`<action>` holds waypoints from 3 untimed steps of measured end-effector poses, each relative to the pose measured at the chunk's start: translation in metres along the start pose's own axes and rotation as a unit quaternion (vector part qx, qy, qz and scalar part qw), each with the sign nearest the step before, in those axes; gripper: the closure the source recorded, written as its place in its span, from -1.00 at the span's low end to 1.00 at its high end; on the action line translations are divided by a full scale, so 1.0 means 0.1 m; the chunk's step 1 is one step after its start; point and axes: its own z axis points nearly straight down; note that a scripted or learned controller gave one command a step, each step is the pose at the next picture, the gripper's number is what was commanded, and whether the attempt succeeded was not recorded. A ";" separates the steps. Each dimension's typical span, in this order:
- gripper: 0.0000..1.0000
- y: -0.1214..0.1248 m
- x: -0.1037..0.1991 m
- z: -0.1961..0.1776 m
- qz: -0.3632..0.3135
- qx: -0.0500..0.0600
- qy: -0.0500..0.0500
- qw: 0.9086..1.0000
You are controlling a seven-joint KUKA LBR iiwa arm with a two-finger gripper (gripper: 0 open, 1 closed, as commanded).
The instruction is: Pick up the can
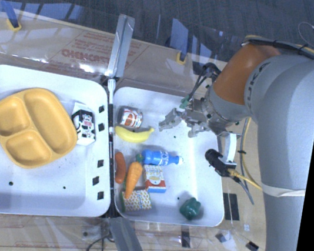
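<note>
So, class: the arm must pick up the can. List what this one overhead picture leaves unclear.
- Can: label print too small to read.
- Gripper: blurred, so whether the jaws are open or shut cannot be told.
- Small cow-patterned item: its left side is tucked under the yellow divided plate.
- Carrot: its tip overlaps the patterned packet.

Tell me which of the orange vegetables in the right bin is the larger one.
The carrot in the right bin, the lighter orange one with a green top. It is fatter than the thin, darker orange piece lying just to its left.

"UK" on arm (289, 174) base, lower right
</note>
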 end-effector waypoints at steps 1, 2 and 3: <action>-1.00 0.35 0.52 0.33 0.036 -0.013 -0.006 0.999; -1.00 0.18 0.46 0.42 -0.006 -0.021 -0.005 1.000; -1.00 -0.03 0.46 0.42 -0.028 -0.024 -0.012 0.999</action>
